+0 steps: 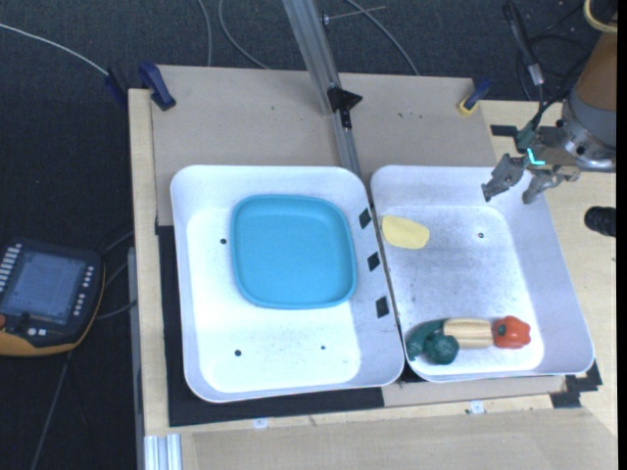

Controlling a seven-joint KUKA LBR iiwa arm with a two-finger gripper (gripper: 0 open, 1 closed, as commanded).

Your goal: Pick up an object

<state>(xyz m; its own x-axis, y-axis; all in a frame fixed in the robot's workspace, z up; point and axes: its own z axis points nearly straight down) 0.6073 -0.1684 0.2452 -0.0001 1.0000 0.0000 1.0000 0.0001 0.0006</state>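
- Since nothing sits between the fingers, I read the gripper [517, 186] as spread fairly wide and carrying nothing, poised over the far right corner of the right bin [549, 253].
- The candidates all lie in that bin: a pale yellow piece [405, 232] near its far left corner, and along the near edge a dark green object [433, 346], a tan roll [468, 332] and a red object [510, 332].
- Those three touch or nearly touch each other, so I'd judge a descent there risks pinching two things at once or nudging one against the bin's wall.
- The yellow piece lies alone, well apart from the rest, which makes it my preferred target; it looks flat, though, so the fingers would need to go right down to the floor of the bin.
- I'd centre the jaws over it first, align them across its narrow side, then lower straight.
- The left bin [196, 262] holds a blue plate [293, 251], too broad to be worth trying.
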